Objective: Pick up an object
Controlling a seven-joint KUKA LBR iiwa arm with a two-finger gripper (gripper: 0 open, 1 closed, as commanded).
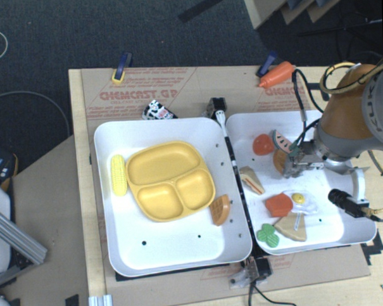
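Camera view puts the arm in front of you, reaching in from the right over the right bin. Its gripper sits low at the bin's far middle, right against a brown round piece and just near a watermelon slice; you cannot tell how the fingers stand.

In that same bin you have a red tomato at the far left, a sandwich wedge by the left wall, an orange-red piece mid-bin, a fried egg beside it, and a green leaf and a tan slice at the near edge.

Your left bin holds a yellow divided plate, a corn cob to its left and a croissant to its right.
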